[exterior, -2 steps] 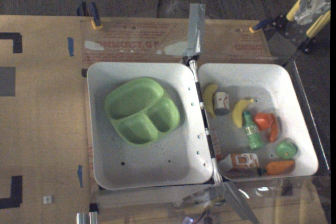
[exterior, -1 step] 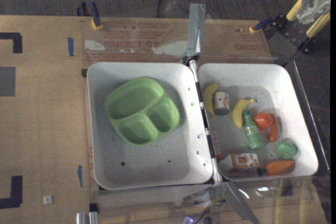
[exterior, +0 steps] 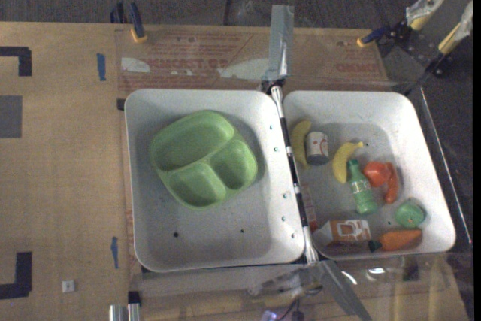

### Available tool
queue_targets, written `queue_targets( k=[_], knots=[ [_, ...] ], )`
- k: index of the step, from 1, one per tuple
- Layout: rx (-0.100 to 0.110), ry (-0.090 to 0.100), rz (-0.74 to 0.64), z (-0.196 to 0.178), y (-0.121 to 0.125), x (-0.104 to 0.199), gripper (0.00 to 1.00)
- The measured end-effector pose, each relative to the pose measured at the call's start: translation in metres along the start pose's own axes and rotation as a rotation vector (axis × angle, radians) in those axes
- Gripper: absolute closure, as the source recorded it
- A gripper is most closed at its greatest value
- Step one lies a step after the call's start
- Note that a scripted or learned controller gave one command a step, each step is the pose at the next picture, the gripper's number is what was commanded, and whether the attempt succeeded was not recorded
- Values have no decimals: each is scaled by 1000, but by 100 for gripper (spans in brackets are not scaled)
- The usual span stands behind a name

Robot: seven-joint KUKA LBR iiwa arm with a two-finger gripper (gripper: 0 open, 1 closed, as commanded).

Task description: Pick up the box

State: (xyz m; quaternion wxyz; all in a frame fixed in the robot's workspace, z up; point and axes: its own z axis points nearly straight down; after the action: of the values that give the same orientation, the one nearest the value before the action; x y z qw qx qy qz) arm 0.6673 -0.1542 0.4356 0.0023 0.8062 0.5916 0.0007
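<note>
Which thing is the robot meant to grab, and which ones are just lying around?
For the job:
box, lying in the right bin

Just lying about:
two bananas
can
green bottle
carrot
green divided plate in the left bin

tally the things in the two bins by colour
green: 3 - divided plate, bottle, small round item
yellow: 2 - bananas
orange/red: 3 - box, carrot, red item
white: 1 - can
total: 9
</note>
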Motion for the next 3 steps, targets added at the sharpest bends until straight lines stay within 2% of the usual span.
queue_targets(
  k=[1, 2, 3],
  knots=[
    [-5, -1, -4, -12, 1, 2, 100],
    [1, 0, 352, 0, 16, -50, 100],
    [-2, -1, 346, -11, 16, -47, 100]
  ],
)
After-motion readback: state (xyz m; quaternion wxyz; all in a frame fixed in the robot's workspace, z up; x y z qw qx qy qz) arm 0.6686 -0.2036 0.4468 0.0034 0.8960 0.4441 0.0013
